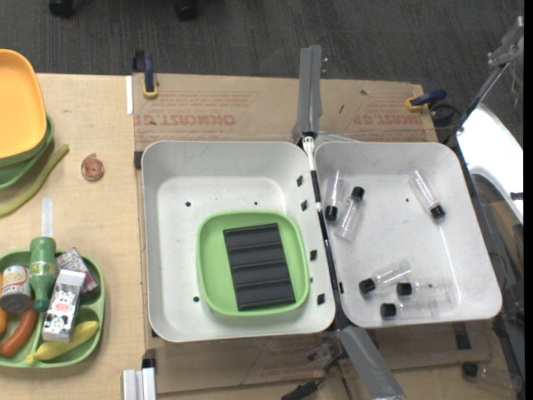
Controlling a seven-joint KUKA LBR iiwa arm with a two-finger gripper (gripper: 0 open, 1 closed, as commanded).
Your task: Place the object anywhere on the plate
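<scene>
Clear capped vials (348, 215) lie scattered in the right bin (391, 236), green plate (210, 248) sits leftward across the divider in the left bin (225, 188); jaws' state can't be told.

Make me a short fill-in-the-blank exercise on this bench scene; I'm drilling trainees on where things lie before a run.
1. The green plate lies in the ____ bin.
2. The dark ridged block rests on the ____.
3. The clear vials in the right bin have ____ caps.
4. The vials all lie in the ____ bin.

Missing words: left; plate; black; right
</scene>
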